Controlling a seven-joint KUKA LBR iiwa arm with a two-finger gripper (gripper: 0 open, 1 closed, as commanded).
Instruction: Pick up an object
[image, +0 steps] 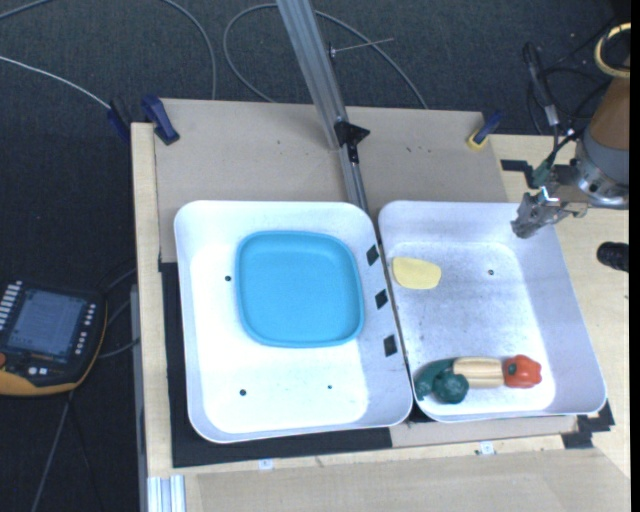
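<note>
The gripper (530, 217) hangs over the upper right corner of the right bin (560, 300), at the end of the arm (608, 150) that comes in from the right. Its tip is small and dark against the white rim — whether it is spread or closed cannot be told, and nothing can be seen in its grasp.

The right bin holds several things. A flat yellow piece (415, 273) lies near its upper left, close to the wall shared with the other bin and well to the left of the gripper. Along the lower edge sit three objects in a row, touching or nearly so: a dark green object (441, 384) at the left, a tan cylinder (478, 372) in the middle, and a red object (521, 371) at the right. This row is well apart from the gripper, at the opposite end of the bin.

The left bin (205, 330) carries a blue square plate (299, 288), lying flat toward its upper part.
</note>
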